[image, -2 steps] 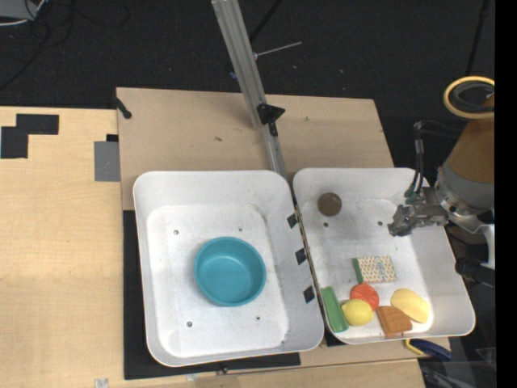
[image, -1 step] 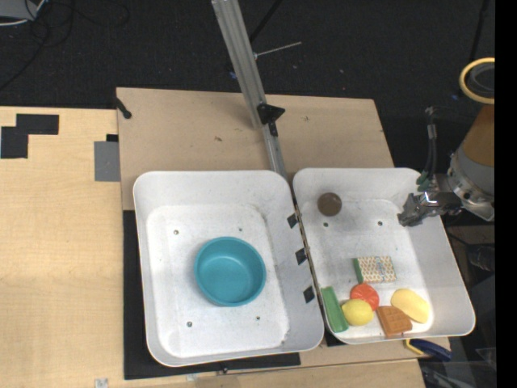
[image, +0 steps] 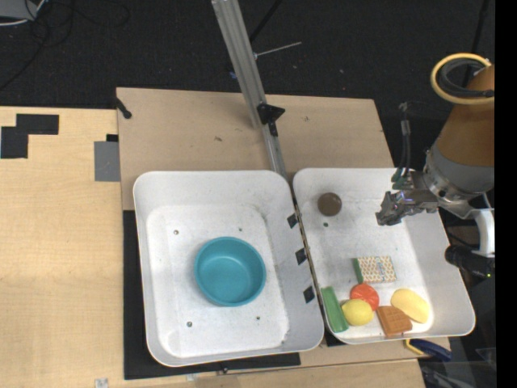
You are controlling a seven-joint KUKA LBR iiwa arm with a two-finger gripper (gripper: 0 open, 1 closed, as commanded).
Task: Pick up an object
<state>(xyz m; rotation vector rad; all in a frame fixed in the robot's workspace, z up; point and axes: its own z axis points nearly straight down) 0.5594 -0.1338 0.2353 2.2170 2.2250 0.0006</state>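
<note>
One arm point(image: 464, 148) reaches in low over the right bin point(image: 452, 330), jaws point(image: 390, 213) (grip unclear) beside a brown ball point(image: 329, 204).

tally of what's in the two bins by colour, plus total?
Teal: 1, bowl
Brown: 2, ball, block
Green: 1, bar
Red: 1, round piece
Yellow: 2, lemon-like piece, oval piece
Patterned: 1, pad
Total: 8

The right bin point(image: 311, 186) has open floor across its middle and upper part apart from a brown ball point(image: 329, 204) at upper left, while its lower end is crowded with small items point(image: 376, 301).
</note>
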